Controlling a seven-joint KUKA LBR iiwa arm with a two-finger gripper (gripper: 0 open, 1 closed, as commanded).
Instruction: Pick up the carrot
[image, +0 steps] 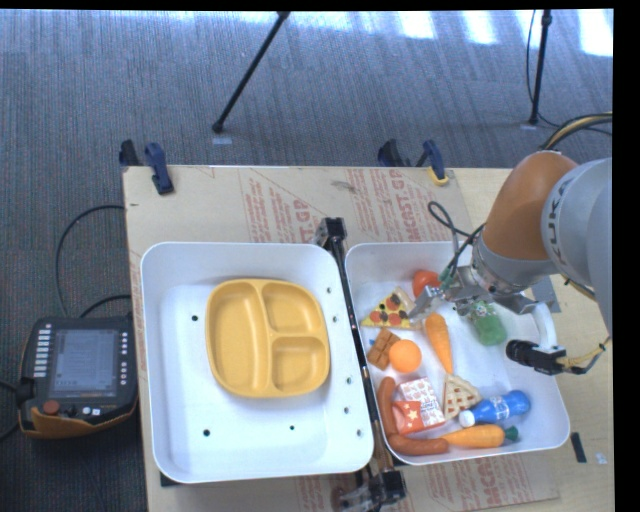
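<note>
An orange carrot (438, 341) lies in the middle of the right bin (552, 420), running near to far with its thick end toward the back. My gripper (443, 297) hangs low just over that far end, between a red tomato (424, 282) and a green toy (490, 328). Nothing shows as held. A second carrot-like orange piece with a green tip (476, 437) lies along the bin's front wall.
Crowded around the carrot are a pizza slice (389, 313), an orange ball (405, 356), a brown waffle (381, 346), a red carton (418, 404), a wedge sandwich (460, 395), a blue bottle (498, 408) and sausages (387, 400). The left bin (175, 420) holds a yellow divided plate (268, 335).
</note>
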